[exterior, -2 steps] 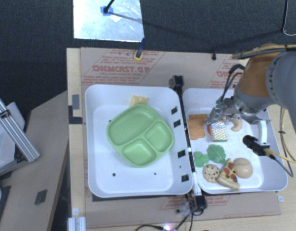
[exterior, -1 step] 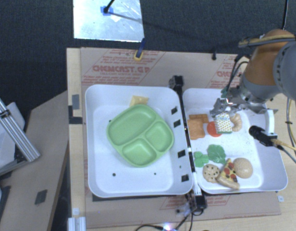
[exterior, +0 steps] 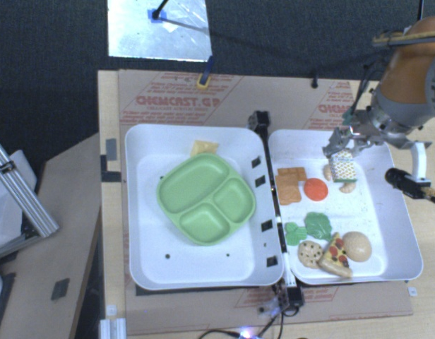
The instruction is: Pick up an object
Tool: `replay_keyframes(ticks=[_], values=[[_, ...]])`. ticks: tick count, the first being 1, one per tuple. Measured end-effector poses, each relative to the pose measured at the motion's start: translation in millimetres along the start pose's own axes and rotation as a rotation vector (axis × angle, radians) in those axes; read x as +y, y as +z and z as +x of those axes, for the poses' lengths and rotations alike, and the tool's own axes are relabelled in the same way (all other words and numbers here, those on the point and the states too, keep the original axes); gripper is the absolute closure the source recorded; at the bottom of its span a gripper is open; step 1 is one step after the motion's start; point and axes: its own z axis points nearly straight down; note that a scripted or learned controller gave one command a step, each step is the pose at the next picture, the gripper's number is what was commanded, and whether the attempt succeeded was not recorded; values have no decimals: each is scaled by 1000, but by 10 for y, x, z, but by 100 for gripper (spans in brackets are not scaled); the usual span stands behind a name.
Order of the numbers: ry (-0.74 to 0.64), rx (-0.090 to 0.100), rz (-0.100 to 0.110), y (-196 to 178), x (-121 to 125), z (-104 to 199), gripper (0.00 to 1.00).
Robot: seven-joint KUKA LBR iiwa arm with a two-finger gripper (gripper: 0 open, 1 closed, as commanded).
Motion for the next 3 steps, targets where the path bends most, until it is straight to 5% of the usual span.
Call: replay_keyframes(ticks=[1, 3], values=[[-1, 2, 5, -152, 11, -2, 100], [-6, 4, 7, 10, 57, 1075, 100]])
